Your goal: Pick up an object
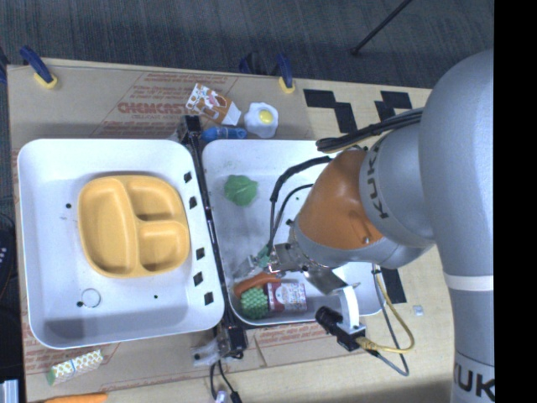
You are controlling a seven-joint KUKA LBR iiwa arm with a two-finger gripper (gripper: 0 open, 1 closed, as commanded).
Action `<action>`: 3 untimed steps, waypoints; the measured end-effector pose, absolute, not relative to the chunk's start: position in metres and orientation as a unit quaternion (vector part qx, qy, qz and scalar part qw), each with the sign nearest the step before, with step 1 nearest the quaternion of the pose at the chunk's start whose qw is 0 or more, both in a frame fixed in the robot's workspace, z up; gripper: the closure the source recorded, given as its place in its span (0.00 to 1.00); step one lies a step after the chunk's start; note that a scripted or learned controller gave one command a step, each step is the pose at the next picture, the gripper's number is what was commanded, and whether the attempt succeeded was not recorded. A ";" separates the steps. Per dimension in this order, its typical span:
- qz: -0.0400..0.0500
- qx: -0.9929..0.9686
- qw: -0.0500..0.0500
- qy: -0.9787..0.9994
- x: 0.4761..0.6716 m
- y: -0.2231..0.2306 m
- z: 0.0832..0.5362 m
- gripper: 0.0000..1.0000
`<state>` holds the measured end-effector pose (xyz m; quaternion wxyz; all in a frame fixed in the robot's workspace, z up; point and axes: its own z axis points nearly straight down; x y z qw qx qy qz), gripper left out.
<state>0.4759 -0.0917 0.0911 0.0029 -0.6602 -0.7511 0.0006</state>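
**Arm lowered over the right bin's lower end**

The grey arm [457, 191], nearest the camera, fills the right side of the frame, its orange band [336, 212] bent down over the right bin [220, 162]. The gripper [270, 263] is seen at the lower middle of the frame, below the band; whether its fingers are wide, narrow or closed on anything cannot be told, as the wrist hides them. Just beside and below it, a cluster of objects is gathered in the bin's lower corner: a red-labelled bottle [285, 295], a green textured item [254, 304] at its left end, and an orange strip [249, 285] just above them. Further up the same bin, well apart from the gripper, a green leafy toy [241, 190] lies alone. In the left bin [33, 225], a yellow divided tray [134, 223] is set near the middle. Beyond the bins, at the upper middle of the frame, a small printed carton [206, 102], a blue object [221, 132] and a white-and-yellow item [262, 118] rest on the cardboard bench cover [126, 91]. A patterned packet [74, 365] lies at lower left.
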 end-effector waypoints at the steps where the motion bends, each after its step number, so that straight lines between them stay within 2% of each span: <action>1: 0.000 -0.657 0.003 -0.753 0.477 -0.091 0.101 1.00; 2: 0.001 -0.657 0.003 -0.754 0.477 -0.091 0.101 0.00; 3: 0.001 -0.652 0.003 -0.759 0.475 -0.094 0.091 0.00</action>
